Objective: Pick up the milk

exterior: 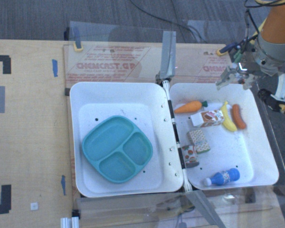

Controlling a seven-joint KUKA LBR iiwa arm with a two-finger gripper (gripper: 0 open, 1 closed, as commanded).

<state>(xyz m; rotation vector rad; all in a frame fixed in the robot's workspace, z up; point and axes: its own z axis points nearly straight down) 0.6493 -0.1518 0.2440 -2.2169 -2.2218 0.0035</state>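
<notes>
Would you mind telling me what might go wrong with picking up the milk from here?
1. The milk carton lies on its side with the banana right against its right end and the carrot just above, so closing jaws may catch a neighbour.
2. It sits near the right bin's left wall, leaving little room there.
3. The gripper is at the bin's top edge, away from the carton.

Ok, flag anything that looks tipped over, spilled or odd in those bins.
Nothing spilled or damaged. The milk carton lies on its side in the right bin, beside the banana. The blue bottle also lies flat. The teal tray sits askew in the left bin.
</notes>
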